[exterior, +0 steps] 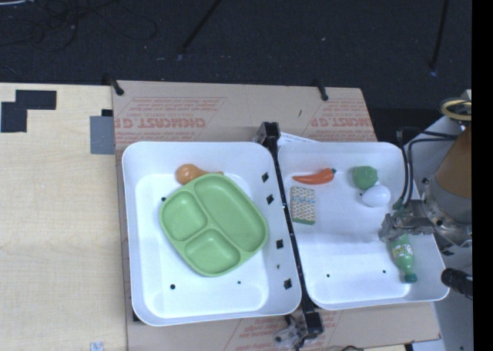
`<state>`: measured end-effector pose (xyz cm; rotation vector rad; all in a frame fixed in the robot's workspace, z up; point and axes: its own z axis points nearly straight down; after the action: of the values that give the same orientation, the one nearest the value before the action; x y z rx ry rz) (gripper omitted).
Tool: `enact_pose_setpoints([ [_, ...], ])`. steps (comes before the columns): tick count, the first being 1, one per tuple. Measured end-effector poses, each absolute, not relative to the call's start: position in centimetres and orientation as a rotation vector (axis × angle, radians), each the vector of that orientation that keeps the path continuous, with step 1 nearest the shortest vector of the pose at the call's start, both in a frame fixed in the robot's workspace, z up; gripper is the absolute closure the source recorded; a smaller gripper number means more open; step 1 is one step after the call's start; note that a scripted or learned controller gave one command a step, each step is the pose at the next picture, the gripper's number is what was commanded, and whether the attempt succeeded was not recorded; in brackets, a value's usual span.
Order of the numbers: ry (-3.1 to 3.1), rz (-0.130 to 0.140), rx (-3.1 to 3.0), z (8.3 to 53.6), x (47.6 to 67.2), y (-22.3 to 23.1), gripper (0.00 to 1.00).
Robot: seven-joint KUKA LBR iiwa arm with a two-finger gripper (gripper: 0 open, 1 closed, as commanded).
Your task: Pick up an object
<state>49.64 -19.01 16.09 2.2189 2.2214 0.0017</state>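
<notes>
The arm comes in from the right edge, low over the right bin (339, 284), with the orange band showing just above the wrist near the bin's right wall. The gripper (398, 228) hangs down at the bin's right side, metal fingers pointing toward the floor of the bin, right at the top end of a small green bottle (403, 257) that lies along the right wall with its cap end toward the front corner. The fingers sit touching or just over the bottle's upper end, but honestly can't tell if they're spread or pinched, or whether the bottle is actually between them, the metal bits blur together there. The bottle looks like it's lying on the bin floor. Just behind the gripper there's a white ball (376, 196), and touching that on its far side a green lumpy thing (365, 176). Further left in the same bin, an orange carrot-looking toy (313, 177) lies near the back wall, and a little patterned rectangular packet (303, 205) sits just in front of it, close to the divider between the bins. The left bin (146, 280) has a green divided plate (213, 223) with three compartments, tilted diagonally, and an orange round thing (187, 173) peeking out at its back edge, touching the plate's rim.
</notes>
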Motion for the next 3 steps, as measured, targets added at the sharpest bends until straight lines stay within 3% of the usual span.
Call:
enact_pose_setpoints([
  [2, 2.221, 0.002, 2.218, 28.5, 49.1, -18.9, 1.0],
  [3, 2.227, -0.001, 2.221, 28.7, 48.9, -13.7, 1.0],
])
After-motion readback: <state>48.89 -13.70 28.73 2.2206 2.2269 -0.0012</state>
